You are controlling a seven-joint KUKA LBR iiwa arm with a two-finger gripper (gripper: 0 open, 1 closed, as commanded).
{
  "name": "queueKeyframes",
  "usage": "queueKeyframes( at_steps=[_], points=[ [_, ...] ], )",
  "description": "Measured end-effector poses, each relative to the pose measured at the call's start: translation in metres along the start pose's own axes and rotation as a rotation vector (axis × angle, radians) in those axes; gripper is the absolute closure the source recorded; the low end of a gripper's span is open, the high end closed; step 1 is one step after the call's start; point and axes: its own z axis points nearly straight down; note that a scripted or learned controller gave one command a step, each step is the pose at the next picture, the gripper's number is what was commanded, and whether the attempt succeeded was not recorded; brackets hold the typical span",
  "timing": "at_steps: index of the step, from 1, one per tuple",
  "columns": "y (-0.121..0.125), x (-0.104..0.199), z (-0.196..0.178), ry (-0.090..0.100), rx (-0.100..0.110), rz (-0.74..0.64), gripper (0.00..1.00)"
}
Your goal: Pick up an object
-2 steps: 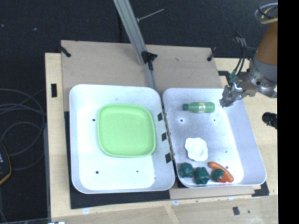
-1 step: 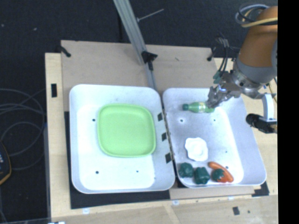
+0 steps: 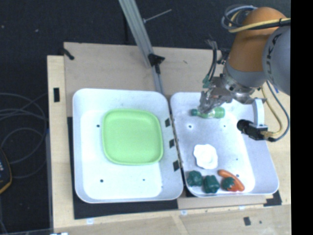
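The gripper (image 3: 209,106) is hanging over the far end of the right bin (image 3: 254,146), right on top of a small green bottle (image 3: 211,113) that is lying on its side on the bin floor. Whether the gripper is open, closed or clamping the bottle, I cannot tell. The bottle is looking light, hard and smooth plastic, so probably rolling and slipping easily; best hold is across the fat middle of its body, not the thin cap end. Near end of this bin is holding a white lump (image 3: 205,156), two dark green pieces (image 3: 204,181) and an orange carrot-like toy (image 3: 231,179). A green plate (image 3: 132,136) is sitting in the left bin (image 3: 88,131).
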Motion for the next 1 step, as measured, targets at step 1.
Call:
queueKeyframes(
  at_steps=[1],
  points=[
    [0.0089, 0.0524, -0.0027, 0.001, 0.0, 0.0, 1.0]
  ],
)
